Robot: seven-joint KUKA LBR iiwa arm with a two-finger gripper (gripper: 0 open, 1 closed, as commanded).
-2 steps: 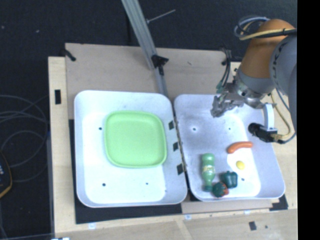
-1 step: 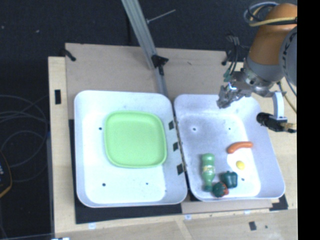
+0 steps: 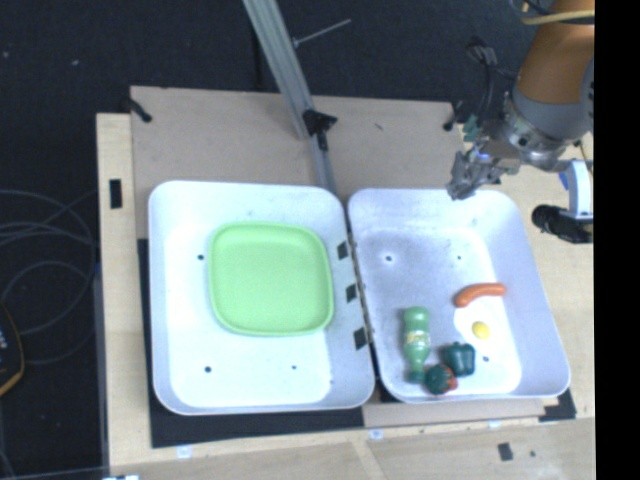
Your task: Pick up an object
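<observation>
Camera view: gripper poised over the right bin's far rim, at about 1 o'clock from the bin centre.

Whether the claw is apart or together cannot be told. Candidate objects lie well apart from it at 5 o'clock: orange sausage, fried egg, green bottle, dark green pieces. A green plate rests in the left bin. Likely risk: the crowded cluster could deflect a descent, yielding a missed grasp. No legible writing.

A robotics lab: bench (two white bins), industrial arm.
</observation>
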